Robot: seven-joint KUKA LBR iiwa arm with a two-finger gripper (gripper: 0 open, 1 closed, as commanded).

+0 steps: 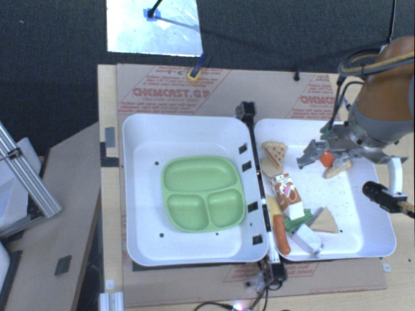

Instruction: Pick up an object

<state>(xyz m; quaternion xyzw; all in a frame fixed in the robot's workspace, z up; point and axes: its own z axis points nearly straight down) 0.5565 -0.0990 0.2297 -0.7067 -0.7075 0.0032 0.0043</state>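
My gripper (pixel 326 151) hangs over the back right part of the right bin (pixel 373 238), under the grey arm with its orange band. Just below it lie a small red-orange piece (pixel 328 160) and a tan bread-like piece (pixel 338 168); I cannot tell whether either is held. Other objects in this bin are a toast wedge (pixel 275 152), a round tan disc (pixel 268 168), a small printed carton (pixel 286 196), an orange carrot (pixel 281 234), a green leafy piece (pixel 300 219), a white block (pixel 307 239) and a tan triangular slice (pixel 325 222).
The left bin (pixel 139 141) holds a green three-compartment tray (pixel 202 193). A black divider strip (pixel 253 173) runs between the bins. A black-tipped white fitting (pixel 382 196) sticks out at the right bin's right edge. A shiny sheet (pixel 155 18) lies behind the bench.
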